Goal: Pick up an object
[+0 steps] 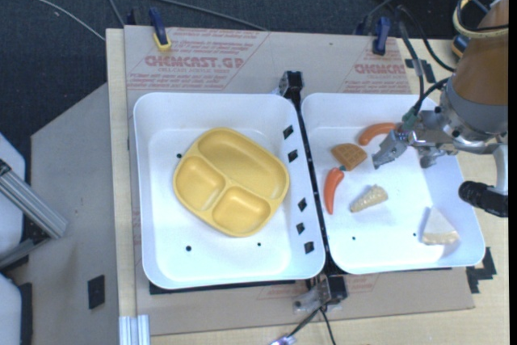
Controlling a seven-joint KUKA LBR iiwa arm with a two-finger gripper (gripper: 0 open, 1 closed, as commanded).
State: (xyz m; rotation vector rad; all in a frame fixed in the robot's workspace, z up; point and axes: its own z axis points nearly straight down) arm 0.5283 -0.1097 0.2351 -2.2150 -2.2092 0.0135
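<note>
surface (202, 65): a board with red print, holding two white bins side by side, blue clamps at its far edge.
left bin (153, 174): carries a yellow tray (232, 180) with three compartments, lying a little tilted near the middle.
right bin (452, 250): holds the small food items and the hand.
arm (485, 69): comes in from the right, orange band above the grey wrist, over the far right part of the right bin.
hand (388, 152): low over the far middle of the right bin, pointing left; its dark fingers look slightly spread, nothing seen between them.
sausage (374, 132): orange, curved, at the far side of the right bin, just beside the hand's tips; touching or not, cannot tell.
cracker (349, 155): brown, just left of the hand, near the sausage.
pepper (333, 187): orange-red, long, close to the divider, just under the cracker.
wedge (368, 199): pale yellow, near the bin's middle, right of the pepper.
slice (439, 229): whitish triangle at the near right corner, well apart from the rest.
</note>
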